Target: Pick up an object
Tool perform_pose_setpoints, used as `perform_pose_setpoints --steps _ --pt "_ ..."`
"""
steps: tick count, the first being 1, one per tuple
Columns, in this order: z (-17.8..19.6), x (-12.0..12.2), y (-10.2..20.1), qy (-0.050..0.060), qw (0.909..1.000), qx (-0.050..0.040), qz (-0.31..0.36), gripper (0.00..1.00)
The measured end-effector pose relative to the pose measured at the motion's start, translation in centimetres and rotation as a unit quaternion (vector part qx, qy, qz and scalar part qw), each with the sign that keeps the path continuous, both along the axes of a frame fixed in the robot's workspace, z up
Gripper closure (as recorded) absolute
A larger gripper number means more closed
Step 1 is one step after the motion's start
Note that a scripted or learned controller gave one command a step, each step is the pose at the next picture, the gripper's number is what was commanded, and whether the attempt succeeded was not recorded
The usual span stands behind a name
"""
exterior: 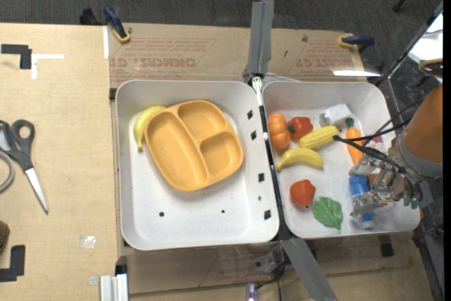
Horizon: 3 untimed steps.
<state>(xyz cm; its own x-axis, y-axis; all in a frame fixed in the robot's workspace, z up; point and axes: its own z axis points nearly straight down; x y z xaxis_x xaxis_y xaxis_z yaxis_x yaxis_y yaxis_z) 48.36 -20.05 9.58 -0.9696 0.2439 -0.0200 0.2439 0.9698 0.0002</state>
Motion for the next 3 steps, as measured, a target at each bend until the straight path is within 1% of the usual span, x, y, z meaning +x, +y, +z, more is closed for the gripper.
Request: perform_pose_setpoints --steps 1,2,3 --pt "-0.2 6.6 4.7 0.008 0.9999 0.0026 -0.014 0.0" --pt "-0.2 13.7 5.2 0.006 0.995 0.0027 -0.099 0.0" --pt "-0.1 10.6 0.8 0.007 0.9983 0.0024 -0.059 0.0"
